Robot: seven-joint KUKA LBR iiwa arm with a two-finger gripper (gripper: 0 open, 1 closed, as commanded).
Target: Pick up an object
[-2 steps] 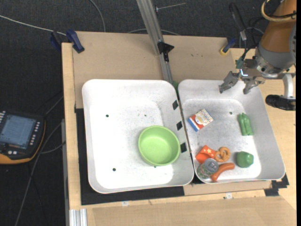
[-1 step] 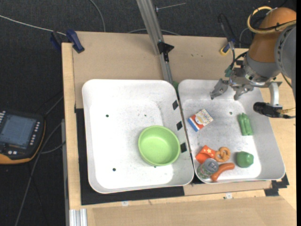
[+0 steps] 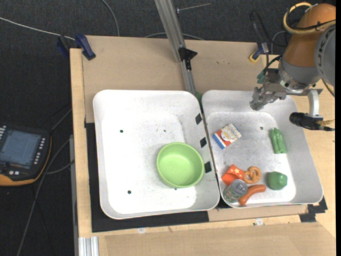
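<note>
My gripper (image 3: pixel 261 100) hangs over the far edge of the right bin (image 3: pixel 242 97), with nothing seen between its fingers. Below it in that bin lie a small red, white and blue carton (image 3: pixel 227 135), a long green vegetable (image 3: pixel 277 141), a round green pepper (image 3: pixel 276 181), an orange piece (image 3: pixel 234 173), a pretzel (image 3: pixel 253 173), a red sausage (image 3: pixel 251 193) and a grey round lid (image 3: pixel 236 189). The carton is the nearest of these to the gripper, a little down and to the left.
A green bowl (image 3: pixel 180 165) sits in the left bin (image 3: pixel 133 121) near its right wall. A metal post (image 3: pixel 173 31) rises from behind the bins. A black part of the arm (image 3: pixel 306 120) juts over the right bin's right rim.
</note>
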